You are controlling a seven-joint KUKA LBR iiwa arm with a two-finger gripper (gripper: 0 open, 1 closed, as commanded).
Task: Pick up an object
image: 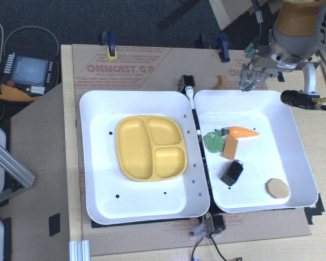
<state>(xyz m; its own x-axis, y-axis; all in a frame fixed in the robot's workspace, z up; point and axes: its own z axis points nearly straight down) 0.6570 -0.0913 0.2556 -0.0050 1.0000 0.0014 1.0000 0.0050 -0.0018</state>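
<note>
The right bin (282,118) holds several small objects. An orange carrot (243,132) lies near its middle, with a green leafy piece (213,141) to its left and an orange-brown block (230,147) just below it. A black object (232,173) sits lower down, and a tan round cookie (277,188) lies near the bin's lower right corner. My gripper (250,83) hangs above the bin's far rim, well above and behind the carrot, with nothing between its fingers.
The left bin (98,145) holds a yellow divided plate (151,147). A black clamp (187,84) sits where the two bins meet at the back. A black handle-like part (304,98) juts over the right bin's far right corner.
</note>
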